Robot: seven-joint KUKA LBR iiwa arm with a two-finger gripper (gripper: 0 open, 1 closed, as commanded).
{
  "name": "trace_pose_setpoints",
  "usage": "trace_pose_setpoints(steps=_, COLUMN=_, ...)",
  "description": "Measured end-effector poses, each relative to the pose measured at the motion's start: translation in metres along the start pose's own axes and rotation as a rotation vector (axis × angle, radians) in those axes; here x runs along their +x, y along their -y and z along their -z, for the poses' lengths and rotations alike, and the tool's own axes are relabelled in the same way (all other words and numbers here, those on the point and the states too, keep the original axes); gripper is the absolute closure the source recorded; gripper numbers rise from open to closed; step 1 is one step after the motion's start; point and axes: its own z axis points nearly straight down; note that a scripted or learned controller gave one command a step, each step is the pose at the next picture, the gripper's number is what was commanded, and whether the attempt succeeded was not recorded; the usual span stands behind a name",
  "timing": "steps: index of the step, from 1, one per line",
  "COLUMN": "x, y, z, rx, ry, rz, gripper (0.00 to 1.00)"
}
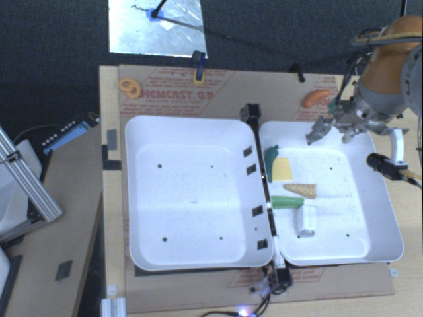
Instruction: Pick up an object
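Observation:
The right bin (370,197) holds several small objects along its left side. There is a dark green piece (271,156), a yellow block (282,169), a tan wedge (301,189), a green cylinder (286,203) and a white piece (305,221). My gripper (332,134) hangs over the bin's far edge, up and to the right of these objects. Its two fingers are spread apart, open, with nothing between them.
The left bin (192,190) lies beside the right one, with a black hinge strip (261,177) between them. An orange sausage-shaped toy (316,98) and a pretzel shape (129,87) lie on the cardboard behind the bins. A black part of the arm (386,165) overhangs the right bin's right rim.

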Motion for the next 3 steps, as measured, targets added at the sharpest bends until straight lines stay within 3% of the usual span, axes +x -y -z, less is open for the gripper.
trace_pose_setpoints(steps=1, x=0.043, y=-0.001, z=-0.094, rx=-0.002, ry=0.001, rz=-0.002, gripper=0.00)
trace_pose_setpoints(steps=2, x=0.085, y=-0.018, z=0.118, rx=-0.021, ry=0.001, rz=0.006, gripper=0.00)
trace_pose_setpoints(steps=3, x=0.083, y=-0.016, z=0.119, rx=-0.006, ry=0.001, rz=0.007, gripper=1.00)
